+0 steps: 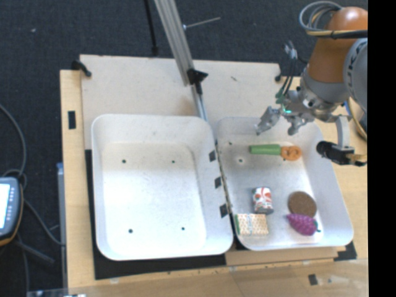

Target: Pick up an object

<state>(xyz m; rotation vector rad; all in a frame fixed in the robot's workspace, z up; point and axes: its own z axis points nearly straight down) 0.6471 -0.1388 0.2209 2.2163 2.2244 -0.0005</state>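
Observation:
My gripper [279,125] hangs over the far edge of the right bin [322,184], its two fingers spread open with nothing between them. Just in front of it lies a toy carrot [275,150] with a green stem and an orange tip. Nearer the front of the same bin sit a small red and white can [263,200], a brown disc [301,203], a purple grape bunch [302,223] and a small patterned box [252,224].
The left bin [154,184] stands beside the right one. A slanted metal pole [176,42] rises from behind the bins' shared edge. A handheld screen device [7,206] rests off the bench at the left.

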